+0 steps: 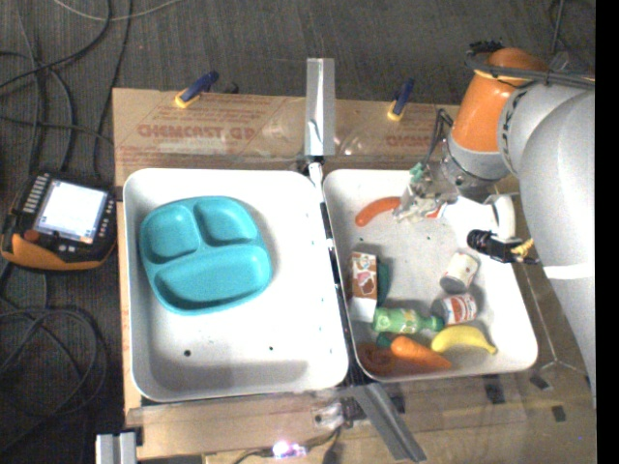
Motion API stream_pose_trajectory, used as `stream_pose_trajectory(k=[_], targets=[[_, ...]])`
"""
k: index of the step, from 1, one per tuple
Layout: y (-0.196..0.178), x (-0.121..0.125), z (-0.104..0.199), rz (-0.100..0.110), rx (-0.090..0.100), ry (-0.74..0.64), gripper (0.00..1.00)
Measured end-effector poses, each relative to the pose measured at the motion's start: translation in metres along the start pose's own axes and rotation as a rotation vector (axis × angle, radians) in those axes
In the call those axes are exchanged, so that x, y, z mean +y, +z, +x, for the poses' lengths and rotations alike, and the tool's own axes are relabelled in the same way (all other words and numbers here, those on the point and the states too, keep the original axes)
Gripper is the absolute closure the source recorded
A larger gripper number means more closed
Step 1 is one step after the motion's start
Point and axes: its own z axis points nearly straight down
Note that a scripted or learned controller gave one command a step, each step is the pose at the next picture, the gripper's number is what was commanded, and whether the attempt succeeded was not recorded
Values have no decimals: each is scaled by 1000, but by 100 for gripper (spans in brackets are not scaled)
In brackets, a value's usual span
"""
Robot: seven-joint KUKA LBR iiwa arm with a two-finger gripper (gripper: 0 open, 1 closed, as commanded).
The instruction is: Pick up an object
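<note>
Approach step, by judgement: nothing lifted yet, reach in progress over the right bin (pixel 527 341).

Largest first. Grey arm (pixel 556 177) w/ orange band enters from right side of view, bends down toward far part of right bin. Left bin (pixel 145 356) carries teal divided plate (pixel 206 252), well apart from the action. Right bin carries the candidates: small box (pixel 365 274) near its left wall, green bottle (pixel 406 319) lying below it, carrot (pixel 419 354) and banana (pixel 462 338) along near edge, two small cans (pixel 459 271) btw. banana and arm.

Hand (pixel 421 204) low over far part of right bin, tip pointing left. Fingers blurred and small; open or closed, cannot tell. No object visible btw. them.

Probable target: orange sausage (pixel 375 210), lying flat on bin floor, slightly tilted, just beside hand on its left. Touching or a small gap, cannot tell.

Next move, as judgement: shift a bit left to centre over sausage, descend to floor, close across its short width, then lift. Risk: round thin thing may roll or slip out; bin's far wall close by.
</note>
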Motion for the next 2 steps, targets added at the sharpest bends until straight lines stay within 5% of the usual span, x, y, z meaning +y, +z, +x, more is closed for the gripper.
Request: stream_pose_trajectory(k=[1,2], targets=[[2,-2,3,15,9,0,0],[10,2,39,-2,-2,11,0]])
